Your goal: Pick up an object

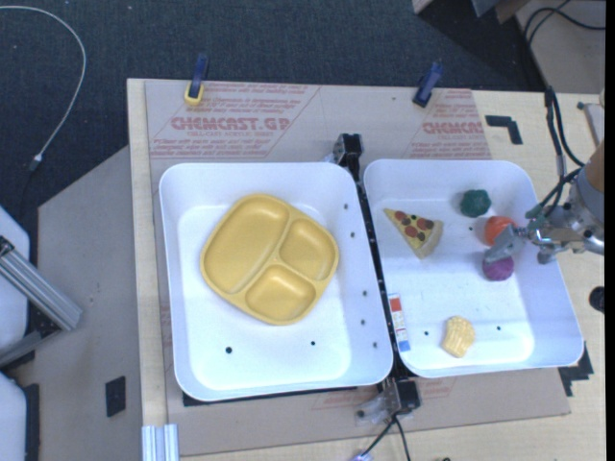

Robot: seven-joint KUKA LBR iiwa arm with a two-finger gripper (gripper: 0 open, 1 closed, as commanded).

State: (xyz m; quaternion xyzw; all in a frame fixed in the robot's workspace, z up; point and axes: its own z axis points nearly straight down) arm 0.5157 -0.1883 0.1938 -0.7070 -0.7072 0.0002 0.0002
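Small purple object (498, 267) beside end effector (516, 239), right bin (538, 349).

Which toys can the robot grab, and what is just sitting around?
For the job:
hand, at the right bin
pizza slice
green toy
orange toy
purple toy
yellow toy

Just lying about:
yellow plate in the left bin
two blue clamps
cable on the floor

A yellow divided plate (270, 270) fills the left bin (192, 353); the gripper (514, 241) reaches among toy foods in the right bin (548, 349).
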